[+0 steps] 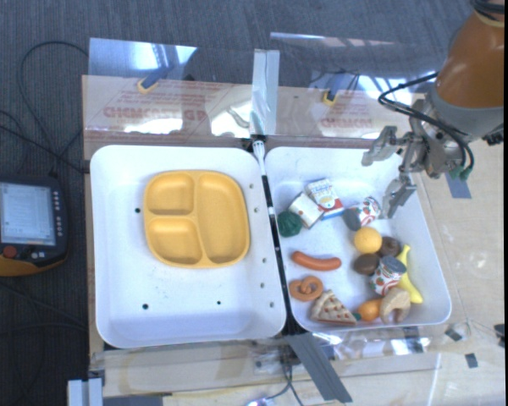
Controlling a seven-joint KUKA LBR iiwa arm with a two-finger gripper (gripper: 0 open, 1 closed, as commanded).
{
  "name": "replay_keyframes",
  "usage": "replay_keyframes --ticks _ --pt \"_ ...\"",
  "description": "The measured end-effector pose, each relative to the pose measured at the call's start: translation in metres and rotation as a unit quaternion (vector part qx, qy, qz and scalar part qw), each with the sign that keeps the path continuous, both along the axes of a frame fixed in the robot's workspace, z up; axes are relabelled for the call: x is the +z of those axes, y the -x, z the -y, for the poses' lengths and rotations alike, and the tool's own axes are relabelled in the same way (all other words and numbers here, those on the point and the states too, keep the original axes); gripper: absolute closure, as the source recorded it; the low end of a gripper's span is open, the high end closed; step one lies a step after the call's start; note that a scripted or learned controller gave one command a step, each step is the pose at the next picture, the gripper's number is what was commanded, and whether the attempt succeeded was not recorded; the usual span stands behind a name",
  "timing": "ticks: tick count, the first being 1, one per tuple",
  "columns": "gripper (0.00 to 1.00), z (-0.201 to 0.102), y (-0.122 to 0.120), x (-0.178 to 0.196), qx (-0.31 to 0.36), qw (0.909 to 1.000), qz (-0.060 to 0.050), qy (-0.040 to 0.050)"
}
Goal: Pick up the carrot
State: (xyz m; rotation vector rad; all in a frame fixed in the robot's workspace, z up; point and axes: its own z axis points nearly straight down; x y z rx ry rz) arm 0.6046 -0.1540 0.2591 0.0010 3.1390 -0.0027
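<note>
- The carrot point(369, 310), as far as the view allows, is showing as a small orange piece lying near the front edge of the right bin point(432, 252); it is too small to make out more.
- It is sitting between a pizza slice point(332, 309) on its left and a pale tan item point(396, 304) on its right, touching or nearly touching both.
- A yellow banana point(411, 288) is curving along the bin's right side just beyond the tan item, with a small can point(389, 272) lying beside it.
- A brown donut point(366, 263) and an orange fruit point(367, 240) are resting further back from the carrot.
- A pretzel point(305, 288) and a red sausage point(316, 261) are lying to the left, nearer the wall between the bins.
- A white carton point(306, 208), a green item point(288, 222) and a second can point(369, 210) are crowding the back half of the bin.
- The gripper point(389, 174) is hanging over the right bin's back right corner, well apart from the carrot, its fingers point(400, 196) spreading wide with nothing between them.
- The left bin point(118, 311) is holding a yellow divided plate point(196, 218).
</note>
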Motion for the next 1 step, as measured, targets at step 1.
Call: replay_keyframes --ticks 1 --pt "0.00 0.0144 0.0605 -0.0548 0.001 1.0000 -0.002 -0.0004"
